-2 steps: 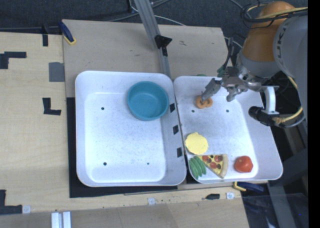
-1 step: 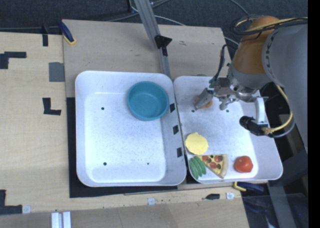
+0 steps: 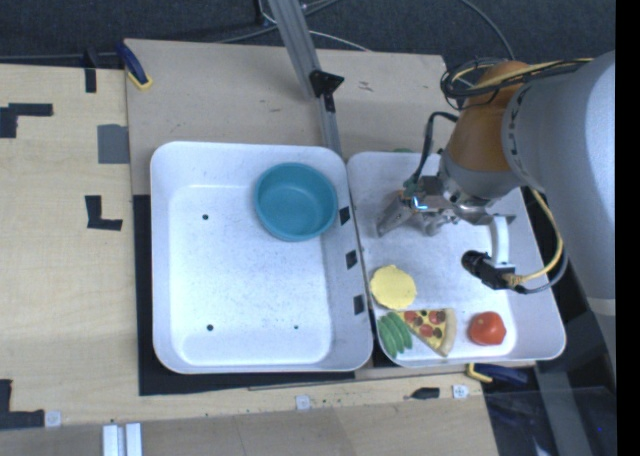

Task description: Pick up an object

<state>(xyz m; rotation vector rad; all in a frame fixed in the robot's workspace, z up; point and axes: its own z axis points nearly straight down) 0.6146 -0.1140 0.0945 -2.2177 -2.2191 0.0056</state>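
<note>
Gripper (image 3: 398, 220) spread open, holding nothing, above the right bin (image 3: 540, 344); yellow toy (image 3: 394, 287) lies just below it, and closing here would likely miss

We see the grey arm (image 3: 570, 164) reach in from the right, its orange band (image 3: 480, 139) just above the wrist. The wrist tilts down and leftward — the claw (image 3: 392, 222) sits low, pointing left. Its fingers (image 3: 385, 225) are too blurred for us to judge.
</note>
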